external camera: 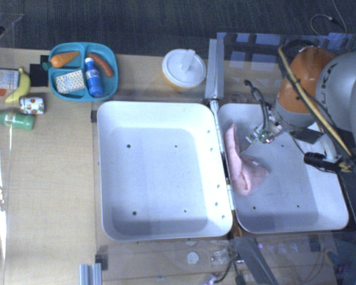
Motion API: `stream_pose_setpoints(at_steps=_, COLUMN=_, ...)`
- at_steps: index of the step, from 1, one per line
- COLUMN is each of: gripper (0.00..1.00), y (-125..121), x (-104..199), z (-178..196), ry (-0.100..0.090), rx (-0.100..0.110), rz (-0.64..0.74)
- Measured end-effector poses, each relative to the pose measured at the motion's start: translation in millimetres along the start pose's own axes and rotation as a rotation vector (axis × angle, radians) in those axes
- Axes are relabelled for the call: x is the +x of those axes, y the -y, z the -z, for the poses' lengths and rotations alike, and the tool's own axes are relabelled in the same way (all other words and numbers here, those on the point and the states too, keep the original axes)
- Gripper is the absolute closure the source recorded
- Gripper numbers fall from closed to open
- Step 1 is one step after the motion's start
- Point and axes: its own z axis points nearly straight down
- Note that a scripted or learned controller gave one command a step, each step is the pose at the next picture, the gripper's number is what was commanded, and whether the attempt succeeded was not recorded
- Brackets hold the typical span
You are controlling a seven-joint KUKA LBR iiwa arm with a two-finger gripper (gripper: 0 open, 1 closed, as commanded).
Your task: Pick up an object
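Observation:
A limp pink cloth-like object [240, 163] lies in the right white bin [296, 209], along its left wall. My gripper [259, 137] hangs over the upper middle of that bin, just right of the pink object's top end. The grey arm with its orange band [302, 79] comes in from the upper right. Nothing shows between the gripper's tips.
The left white bin [160, 171] sits beside the right one. Beyond the bins stand a lidded yellow cup [184, 69] and a blue divided tray [83, 71] with toy food. A toy banana [19, 86], can [31, 105] and green bottle [12, 120] lie far left.

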Motion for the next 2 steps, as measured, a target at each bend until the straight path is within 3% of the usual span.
stream_pose_setpoints(at_steps=1, gripper=0.00, y=-34.5, x=6.0, z=96.0, ry=-0.005, rx=0.004, rz=0.150)
stream_pose_setpoints(at_steps=2, gripper=0.00, y=29.1, x=-43.6, z=-0.6, ry=0.001, rx=0.001, rz=0.198)
